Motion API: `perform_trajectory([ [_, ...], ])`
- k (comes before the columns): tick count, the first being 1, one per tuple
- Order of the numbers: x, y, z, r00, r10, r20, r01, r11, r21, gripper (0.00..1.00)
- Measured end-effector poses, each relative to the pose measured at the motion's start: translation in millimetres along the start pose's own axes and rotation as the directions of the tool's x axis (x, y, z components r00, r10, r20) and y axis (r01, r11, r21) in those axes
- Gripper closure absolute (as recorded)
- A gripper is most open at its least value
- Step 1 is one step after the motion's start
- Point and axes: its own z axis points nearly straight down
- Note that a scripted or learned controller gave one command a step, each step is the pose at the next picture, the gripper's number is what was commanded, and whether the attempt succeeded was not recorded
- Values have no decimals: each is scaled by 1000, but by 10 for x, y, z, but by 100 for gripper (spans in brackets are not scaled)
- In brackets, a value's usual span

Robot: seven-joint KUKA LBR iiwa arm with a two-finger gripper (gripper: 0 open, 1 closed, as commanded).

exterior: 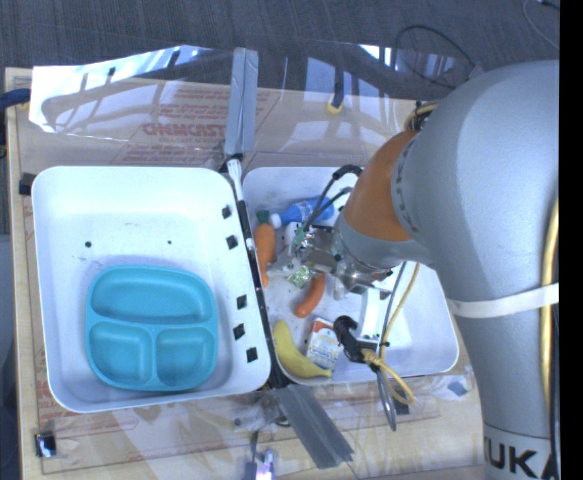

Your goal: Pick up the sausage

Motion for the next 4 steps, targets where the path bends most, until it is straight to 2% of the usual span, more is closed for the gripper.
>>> perform_trajectory([
  [1,27,-12,-80,1000,-8,-4,8,1000,7,100],
  [2,545,299,-987,961,275,-4,-275,961,8,100],
  [3,284,262,-299,947,321,-24,-322,947,-20,100],
  [4,475,662,-1632,617,787,-1,-787,617,9,100],
])
